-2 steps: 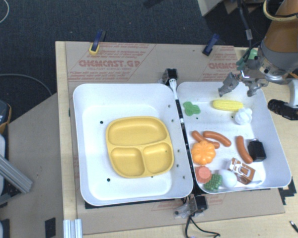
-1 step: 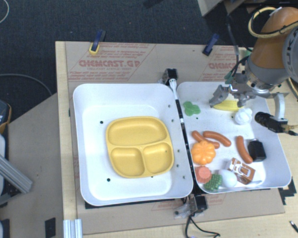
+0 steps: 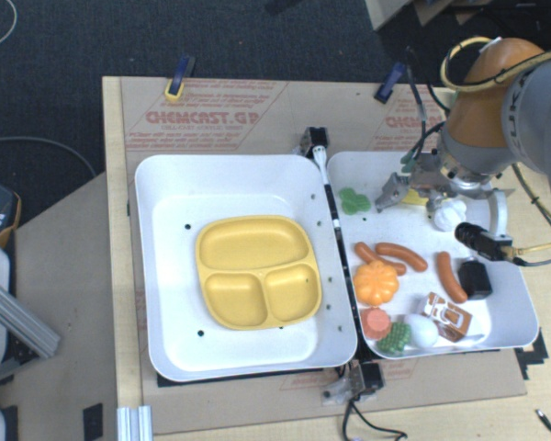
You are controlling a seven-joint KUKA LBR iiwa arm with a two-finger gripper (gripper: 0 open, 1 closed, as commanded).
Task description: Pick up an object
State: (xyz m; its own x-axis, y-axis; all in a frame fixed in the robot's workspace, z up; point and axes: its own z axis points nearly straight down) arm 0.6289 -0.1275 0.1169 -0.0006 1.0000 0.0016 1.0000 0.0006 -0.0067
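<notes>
Claw (image 3: 392, 194): low over the far end of the right shallow white bin (image 3: 507, 312), at the tip of the grey arm with its orange band (image 3: 496, 67).
Claw state: cannot tell whether released or clenched from this angle.
Nearest thing: small green toy piece (image 3: 354, 200), flat on the bin floor just left of the claw, close to the wall shared with the other bin; touching or apart, cannot tell.
Nearer the camera than the claw: reddish-orange toy sausage (image 3: 402, 254) lying crosswise, then round orange toy pumpkin (image 3: 376, 284) below it.
Right of those: second reddish sausage (image 3: 451, 277) lying lengthwise, with a small black block (image 3: 476, 279) against its right side.
Near corner: red round disc (image 3: 376, 322), green broccoli-like toy (image 3: 397, 337), white ball (image 3: 423, 333) and brown-and-white packet (image 3: 448, 314), crowded together, well apart from the claw.
Left shallow white bin (image 3: 156, 246): yellow plastic three-compartment plate (image 3: 257, 271) at its middle.
Worktop (image 3: 257, 108): covered in brown printed board.
</notes>
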